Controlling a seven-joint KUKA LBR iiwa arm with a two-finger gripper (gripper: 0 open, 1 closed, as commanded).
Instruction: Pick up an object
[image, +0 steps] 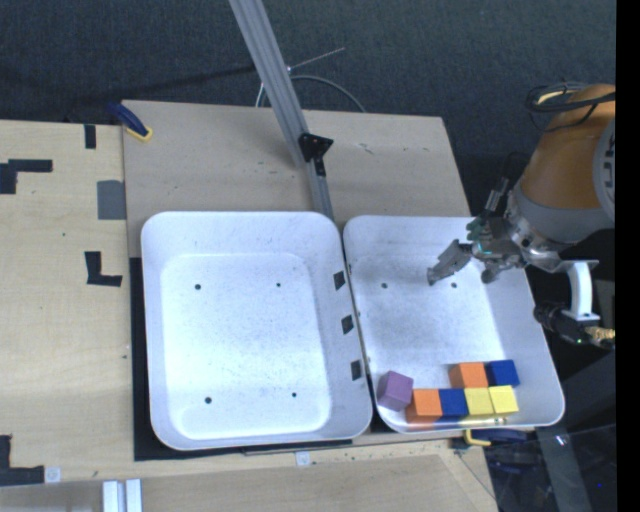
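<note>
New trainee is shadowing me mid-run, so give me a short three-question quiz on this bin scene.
1. True or false: the coloured blocks lie in the left bin.
2. Which block sits farthest left in the cluster? A purple B blue C yellow
3. Fill in: the gripper hovers over the ___ bin's far half.

Key: 1 false, they lie along the right bin's near edge. 2 A, the purple block. 3 right.

Gripper above right bin; 7 blocks
</note>
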